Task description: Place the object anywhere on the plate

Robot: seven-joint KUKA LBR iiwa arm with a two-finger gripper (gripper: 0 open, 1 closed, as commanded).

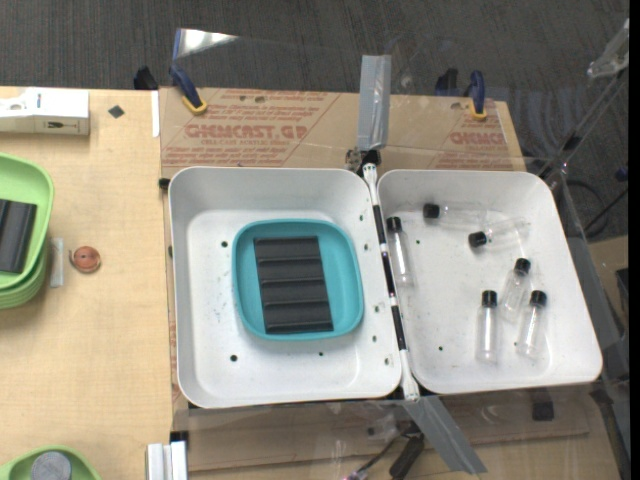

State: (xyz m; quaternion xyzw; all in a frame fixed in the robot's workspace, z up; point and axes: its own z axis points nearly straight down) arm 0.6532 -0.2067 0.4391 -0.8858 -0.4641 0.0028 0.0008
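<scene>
The light wooden desk [100,368] carries a brown cardboard sheet [300,128], clamped at its far edge. Two white bins sit side by side on the sheet. The left bin [200,368] holds a teal plate [345,288], roughly central on the bin floor, with a dark ribbed insert [292,285] lying inside it. Nothing else rests on the plate.

The right bin [565,363] holds the objects, six clear vials with black caps, all lying flat. One vial [397,253] lies along the bin's left wall. Two [450,212] [497,234] lie near the far side, and three [516,283] [487,326] [531,325] are grouped toward the near right.

At the left edge of the desk sit a green tray [30,183], a small orange disc [86,259] and a white box [45,113].

Whether the end effector is open, closed or gripping anything cannot be told.
</scene>
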